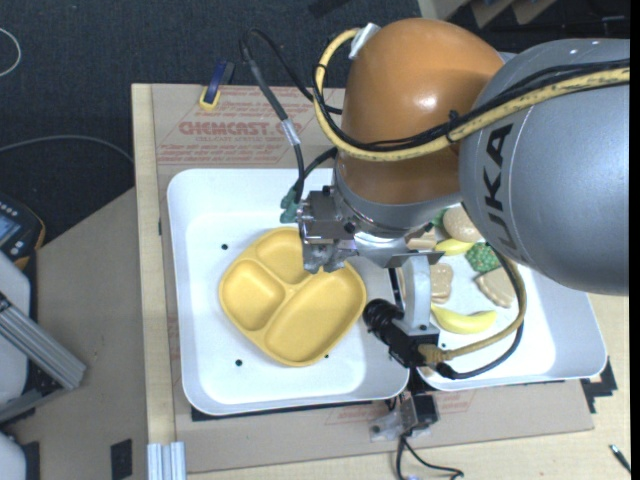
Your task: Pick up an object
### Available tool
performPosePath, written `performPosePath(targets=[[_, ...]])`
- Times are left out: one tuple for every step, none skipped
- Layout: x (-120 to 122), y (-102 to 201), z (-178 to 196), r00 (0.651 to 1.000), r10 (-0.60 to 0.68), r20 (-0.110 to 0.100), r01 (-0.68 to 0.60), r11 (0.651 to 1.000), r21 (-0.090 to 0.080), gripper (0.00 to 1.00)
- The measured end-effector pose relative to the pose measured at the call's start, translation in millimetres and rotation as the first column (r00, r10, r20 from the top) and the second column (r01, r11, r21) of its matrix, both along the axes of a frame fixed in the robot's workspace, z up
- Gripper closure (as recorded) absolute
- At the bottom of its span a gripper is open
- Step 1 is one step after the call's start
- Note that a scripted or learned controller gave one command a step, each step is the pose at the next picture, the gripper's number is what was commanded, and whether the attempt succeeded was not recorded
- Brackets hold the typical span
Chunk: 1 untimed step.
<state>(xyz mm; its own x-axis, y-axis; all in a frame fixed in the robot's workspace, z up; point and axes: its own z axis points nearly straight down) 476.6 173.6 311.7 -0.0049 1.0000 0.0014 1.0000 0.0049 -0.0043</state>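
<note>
Arm low over the left bin, above the tray.
The gripper sits at the yellow tray's upper rim; jaw state cannot be told. The smooth, sloped rim may slip free on lifting.

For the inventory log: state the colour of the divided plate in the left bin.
Yellow, plain with no pattern; the divided plate shows clearly in the camera view.

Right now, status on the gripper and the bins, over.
Gripper low over yellow divided plate in left bin. Nothing seen held. Banana and other toy food in right bin, partly behind arm.
</note>
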Motion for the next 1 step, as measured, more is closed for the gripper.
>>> performPosePath(targets=[[3.2, -1.2, 46.6, 1.000, -0.003, 0.010, 0.003, 1.000, 0.001, 1.00]])
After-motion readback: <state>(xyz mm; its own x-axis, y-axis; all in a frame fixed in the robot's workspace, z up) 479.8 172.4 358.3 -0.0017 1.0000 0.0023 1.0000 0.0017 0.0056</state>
